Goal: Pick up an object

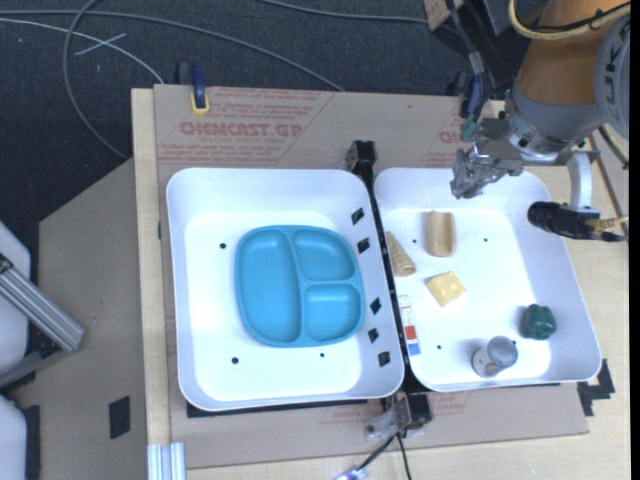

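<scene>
Far left: dark floor with loose cables (pixel 90 38), bench edge. Blue-and-yellow clamp (pixel 199 90) on the board's (pixel 260 118) top edge. Red print on that board, partly legible: "CHEMCAST GP", smaller lines under it too blurred to read; same print half hidden further right.

Left bin (pixel 190 258): holds a blue divided plate (pixel 298 285), three compartments, lying flat, nothing on it. Black clips along the seam between bins.

Right bin (pixel 560 268): near its left wall a tan cone-shaped piece (pixel 401 256), below it a small white strip with red and blue marks (pixel 409 328), writing too small to read. Then a tan cylinder-like piece (pixel 440 233), a yellow cheese-like wedge (pixel 445 288), a grey metal can-like thing (pixel 494 356) near the front wall, a dark green lump (pixel 538 322) on the right. All apart from each other, all lying on the bin floor.

Gripper (pixel 468 183) hovering over the right bin's back edge, just above the tan cylinder-like piece, not touching it. Cannot tell how the hand stands, apart or together: too small and dark. Nothing visibly carried.

Progress, judged: pick not yet made. Left to do: descend, close on one object, lift. Nearest candidate likely the tan cylinder.
</scene>
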Available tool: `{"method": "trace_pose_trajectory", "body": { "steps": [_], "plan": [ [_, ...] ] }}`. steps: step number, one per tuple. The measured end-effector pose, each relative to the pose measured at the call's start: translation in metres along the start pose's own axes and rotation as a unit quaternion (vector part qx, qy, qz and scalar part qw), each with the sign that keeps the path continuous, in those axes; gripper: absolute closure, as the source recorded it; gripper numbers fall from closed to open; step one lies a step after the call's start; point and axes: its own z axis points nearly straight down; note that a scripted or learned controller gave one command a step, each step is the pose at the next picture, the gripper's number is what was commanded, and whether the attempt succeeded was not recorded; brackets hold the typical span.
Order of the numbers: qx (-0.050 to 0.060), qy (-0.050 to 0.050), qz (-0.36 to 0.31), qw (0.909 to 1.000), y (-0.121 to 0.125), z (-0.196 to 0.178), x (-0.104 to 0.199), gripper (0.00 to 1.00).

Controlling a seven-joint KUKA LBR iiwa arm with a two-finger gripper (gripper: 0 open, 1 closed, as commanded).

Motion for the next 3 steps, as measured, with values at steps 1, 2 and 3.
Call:
{"method": "trace_pose_trajectory", "body": {
  "steps": [1,2,3],
  "plan": [
    [0.001,0.000,0.001,1.0000,-0.008,0.012,0.045,1.00],
    [0.001,0.000,0.000,1.0000,-0.017,0.007,0.092,1.00],
    [0.001,0.000,0.000,1.0000,-0.021,0.011,0.155,1.00]
  ]
}}
